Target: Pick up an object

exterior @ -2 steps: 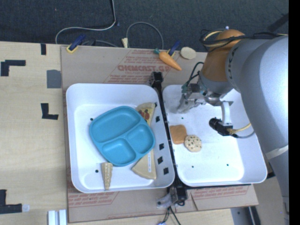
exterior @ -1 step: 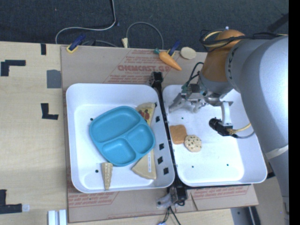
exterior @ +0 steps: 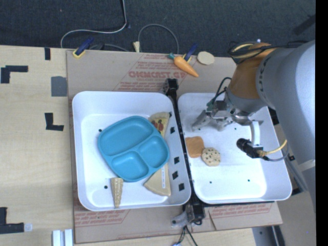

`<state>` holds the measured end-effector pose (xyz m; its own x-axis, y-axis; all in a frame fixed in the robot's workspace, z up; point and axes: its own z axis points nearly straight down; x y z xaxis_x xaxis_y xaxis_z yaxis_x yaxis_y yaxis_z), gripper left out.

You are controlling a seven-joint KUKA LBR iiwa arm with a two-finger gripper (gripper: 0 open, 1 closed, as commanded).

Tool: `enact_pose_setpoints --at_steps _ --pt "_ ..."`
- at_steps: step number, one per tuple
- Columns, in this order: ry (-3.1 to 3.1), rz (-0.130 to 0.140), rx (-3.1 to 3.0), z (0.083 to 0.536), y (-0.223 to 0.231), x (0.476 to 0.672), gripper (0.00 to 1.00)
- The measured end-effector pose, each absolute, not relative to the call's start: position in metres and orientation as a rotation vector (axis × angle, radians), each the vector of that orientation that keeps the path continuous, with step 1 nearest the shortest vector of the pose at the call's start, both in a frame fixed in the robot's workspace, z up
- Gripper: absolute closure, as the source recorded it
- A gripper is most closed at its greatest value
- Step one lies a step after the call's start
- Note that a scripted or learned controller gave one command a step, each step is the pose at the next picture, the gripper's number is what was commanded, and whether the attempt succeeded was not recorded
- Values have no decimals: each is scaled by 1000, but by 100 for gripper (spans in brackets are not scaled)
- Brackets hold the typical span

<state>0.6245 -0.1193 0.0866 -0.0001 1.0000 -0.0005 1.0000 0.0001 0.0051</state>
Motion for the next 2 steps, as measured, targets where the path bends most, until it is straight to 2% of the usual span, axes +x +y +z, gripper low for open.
enact_pose_setpoints --at_steps 1,2 --pt "2225 5 2214 113 -94 671 0" --pt "2219 3 2218 86 -96 607 0"
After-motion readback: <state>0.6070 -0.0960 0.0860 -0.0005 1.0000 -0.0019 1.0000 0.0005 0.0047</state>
